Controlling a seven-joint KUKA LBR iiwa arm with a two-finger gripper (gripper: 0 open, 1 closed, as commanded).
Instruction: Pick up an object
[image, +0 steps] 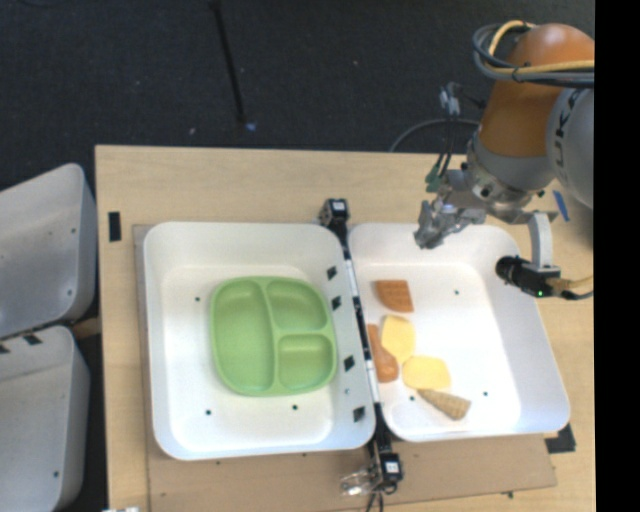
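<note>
Over the far rim of the right bin (520, 330), the claw (432, 236) is hanging at the end of the grey arm (525, 120), whose orange band is showing near the top right corner. Whether the claw is spread or pressed together, I cannot tell, as it is appearing small and dark against the white rim; nothing is showing in its grip. Below it, the food pieces are lying along the left side of the right bin, well apart from the claw: an orange-brown square piece (394, 295) is sitting farthest back, a pale yellow piece (398, 337) is lying just in front of it, and an orange strip (380, 356) is touching that yellow piece on its left. Nearer the front, a second yellow piece (427, 373) is resting beside a tan wedge (446, 403), which is lying closest to the front wall. In the left bin (170, 300), a green divided plate (272, 334) is sitting near the middle, its three compartments facing up. Both bins are resting side by side on the wooden tabletop (250, 165).
</note>
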